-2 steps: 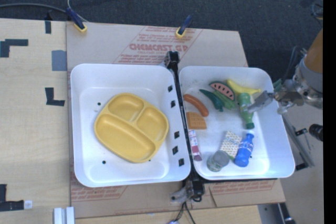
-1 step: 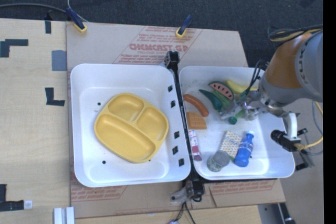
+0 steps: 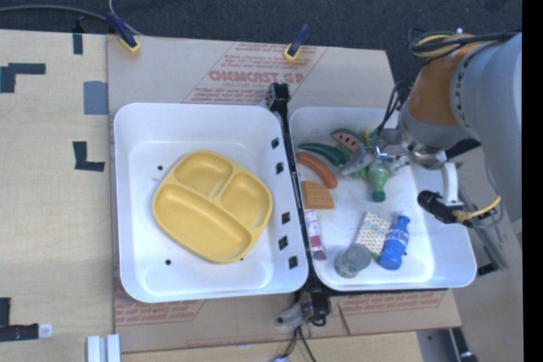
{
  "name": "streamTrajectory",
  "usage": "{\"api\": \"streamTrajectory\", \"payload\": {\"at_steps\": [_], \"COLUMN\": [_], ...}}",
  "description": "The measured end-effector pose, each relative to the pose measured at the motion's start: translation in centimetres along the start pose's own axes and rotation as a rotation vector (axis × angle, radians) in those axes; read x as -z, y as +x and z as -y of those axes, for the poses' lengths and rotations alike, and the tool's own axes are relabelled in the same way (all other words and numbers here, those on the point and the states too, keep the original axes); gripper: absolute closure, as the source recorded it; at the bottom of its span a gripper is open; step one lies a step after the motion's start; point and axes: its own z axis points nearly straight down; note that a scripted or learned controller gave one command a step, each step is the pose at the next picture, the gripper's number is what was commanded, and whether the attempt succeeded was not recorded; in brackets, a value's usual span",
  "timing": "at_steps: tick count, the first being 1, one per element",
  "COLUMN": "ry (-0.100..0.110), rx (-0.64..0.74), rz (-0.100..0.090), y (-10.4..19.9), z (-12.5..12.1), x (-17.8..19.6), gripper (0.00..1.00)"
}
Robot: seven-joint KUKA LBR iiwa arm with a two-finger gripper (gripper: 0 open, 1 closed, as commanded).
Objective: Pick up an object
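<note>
Arm reaches in from the right; gripper (image 3: pixel 379 155) sits low in the right bin (image 3: pixel 441 267), right at the neck of a small green bottle (image 3: pixel 377 180). Can't tell how far the hand is open or whether it has the bottle. Left bin (image 3: pixel 136 267) holds a yellow divided plate (image 3: pixel 212 205).

The grey arm (image 3: pixel 488 89) reaches in from the right, its orange band (image 3: pixel 433 89) just above the wrist. It bends down and leftward, ending in the gripper (image 3: pixel 379 155), which points left and hangs low.
</note>
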Motion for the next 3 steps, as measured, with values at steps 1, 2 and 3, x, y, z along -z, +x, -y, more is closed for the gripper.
{"api": "streamTrajectory", "payload": {"at_steps": [1, 2, 3], "ry": [-0.002, 0.002, 0.003], "rx": [0.0, -0.002, 0.001], "rz": [0.001, 0.0, -0.001], "y": [0.0, 0.5, 11.6], "z": [0.0, 5.1, 8.5], "x": [1.0, 11.0, 13.6], "gripper": [1.0, 1.0, 1.0]}}
